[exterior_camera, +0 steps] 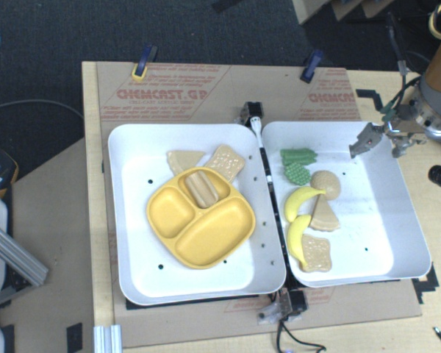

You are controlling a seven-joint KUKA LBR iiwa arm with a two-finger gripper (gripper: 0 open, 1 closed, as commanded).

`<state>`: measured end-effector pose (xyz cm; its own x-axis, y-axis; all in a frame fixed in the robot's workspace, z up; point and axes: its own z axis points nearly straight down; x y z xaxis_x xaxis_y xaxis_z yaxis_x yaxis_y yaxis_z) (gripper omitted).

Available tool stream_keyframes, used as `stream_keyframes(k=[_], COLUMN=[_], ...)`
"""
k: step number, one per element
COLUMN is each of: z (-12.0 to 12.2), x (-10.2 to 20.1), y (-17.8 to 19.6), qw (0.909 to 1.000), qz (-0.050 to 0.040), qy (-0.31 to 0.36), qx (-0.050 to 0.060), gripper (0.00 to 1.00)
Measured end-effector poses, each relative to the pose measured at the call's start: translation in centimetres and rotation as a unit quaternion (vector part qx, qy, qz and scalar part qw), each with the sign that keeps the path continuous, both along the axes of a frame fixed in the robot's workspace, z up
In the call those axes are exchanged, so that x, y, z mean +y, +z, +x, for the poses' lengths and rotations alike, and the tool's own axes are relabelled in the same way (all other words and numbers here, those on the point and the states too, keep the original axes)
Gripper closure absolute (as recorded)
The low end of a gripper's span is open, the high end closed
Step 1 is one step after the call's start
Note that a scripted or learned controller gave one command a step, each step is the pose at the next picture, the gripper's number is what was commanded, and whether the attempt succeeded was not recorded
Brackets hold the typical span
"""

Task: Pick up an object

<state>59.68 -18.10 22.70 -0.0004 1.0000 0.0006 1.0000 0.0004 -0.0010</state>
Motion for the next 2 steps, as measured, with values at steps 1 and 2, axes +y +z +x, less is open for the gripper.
stream_keyframes(k=[1,2], z=[-5.8,-6.5], x=[7.4,21.8], y=[10.3,20.6], qw=[1.0,0.9999], qz=[0.0003,0.0026], qy=[0.004,0.009], qx=[-0.006,-0.008], gripper=[0.0,0.0])
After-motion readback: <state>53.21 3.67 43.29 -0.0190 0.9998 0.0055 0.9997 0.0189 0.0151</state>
